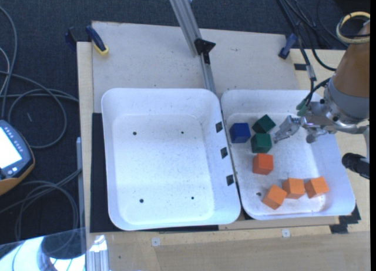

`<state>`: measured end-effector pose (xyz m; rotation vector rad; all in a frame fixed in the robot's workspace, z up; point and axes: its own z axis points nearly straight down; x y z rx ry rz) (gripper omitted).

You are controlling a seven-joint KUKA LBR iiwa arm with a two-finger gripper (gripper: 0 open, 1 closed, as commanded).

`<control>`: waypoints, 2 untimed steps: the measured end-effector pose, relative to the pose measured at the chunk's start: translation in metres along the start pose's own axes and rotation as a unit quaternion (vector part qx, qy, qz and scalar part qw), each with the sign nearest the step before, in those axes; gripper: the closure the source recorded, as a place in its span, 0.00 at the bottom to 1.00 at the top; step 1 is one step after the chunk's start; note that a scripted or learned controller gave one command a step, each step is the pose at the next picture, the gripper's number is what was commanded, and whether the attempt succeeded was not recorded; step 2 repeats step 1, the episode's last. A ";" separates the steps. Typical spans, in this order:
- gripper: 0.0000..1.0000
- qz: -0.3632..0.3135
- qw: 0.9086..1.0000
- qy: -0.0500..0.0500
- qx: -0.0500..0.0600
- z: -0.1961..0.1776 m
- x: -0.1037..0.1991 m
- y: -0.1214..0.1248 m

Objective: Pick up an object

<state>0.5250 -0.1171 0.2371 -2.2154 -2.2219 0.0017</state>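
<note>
The right bin (343,173) holds several blocks. A blue block (239,132) lies near its left wall, with two dark green blocks (264,124) (261,143) just right of it. An orange block (262,163) sits below those, and three more orange blocks (273,196) (294,187) (316,186) line the front. My gripper (297,133) hangs over the middle of this bin, just right of the green blocks. It is open, with one finger (285,129) close to the green blocks and nothing between the two fingers.
The left bin (117,102) stands beside the right one, with clips along the shared wall. A slanted metal post (187,20) rises behind the bins. Blue clamps (97,39) (288,45) grip the back board. Cables lie on the floor to the left.
</note>
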 end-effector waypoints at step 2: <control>0.00 0.001 1.000 0.001 0.003 0.128 0.027 0.019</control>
